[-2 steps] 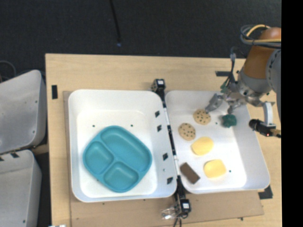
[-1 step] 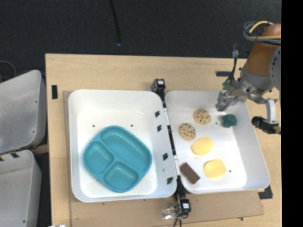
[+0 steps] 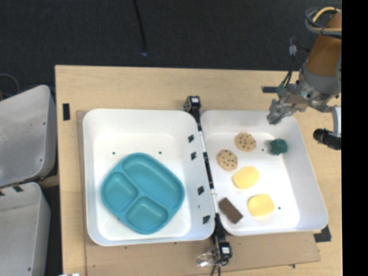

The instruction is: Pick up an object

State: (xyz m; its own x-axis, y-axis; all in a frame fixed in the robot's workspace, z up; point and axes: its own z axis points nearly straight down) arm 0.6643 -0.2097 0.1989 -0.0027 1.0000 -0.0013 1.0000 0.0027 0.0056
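Note:
The right bin point(image 3: 299, 209) holds two round cookies point(image 3: 245, 141) point(image 3: 227, 159), two yellow pieces point(image 3: 245, 177) point(image 3: 260, 204), a brown bar point(image 3: 230, 210) and a small green piece point(image 3: 278, 146). My gripper point(image 3: 276, 112) hangs over the bin's far right corner, above and just left of the green piece, apart from it. Nothing shows between its fingers.
The left bin point(image 3: 95, 154) holds a teal divided plate point(image 3: 142, 192). A row of black clips point(image 3: 200, 154) runs along the seam between the bins. A grey surface point(image 3: 23, 137) lies left of the bench.

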